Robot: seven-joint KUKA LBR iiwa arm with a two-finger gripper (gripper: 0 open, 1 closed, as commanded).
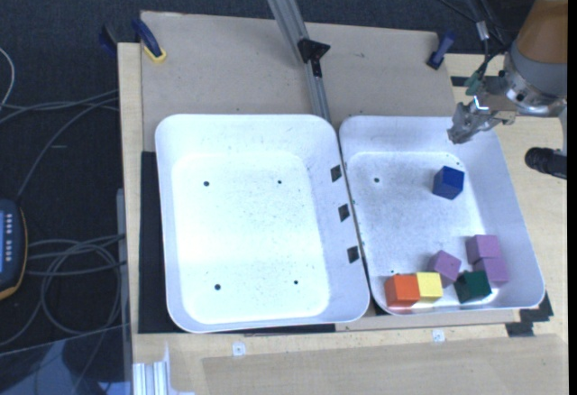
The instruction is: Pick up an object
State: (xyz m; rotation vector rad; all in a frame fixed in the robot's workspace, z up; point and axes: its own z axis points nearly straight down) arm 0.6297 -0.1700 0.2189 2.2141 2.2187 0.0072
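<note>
Our hand [469, 124] hangs over the far edge of the right bin [518, 231], and we hold nothing yet. We cannot tell how it is set. The blue block [448, 182] sits alone just below the hand, on the side near us. That makes it an easy one to grab, we think. The other blocks [446, 276] are bunched in the corner far from the hand, touching each other, so they look harder to pick.

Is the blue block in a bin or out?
In: the blue block lies on the right bin's floor, apart from the gripper.
</note>
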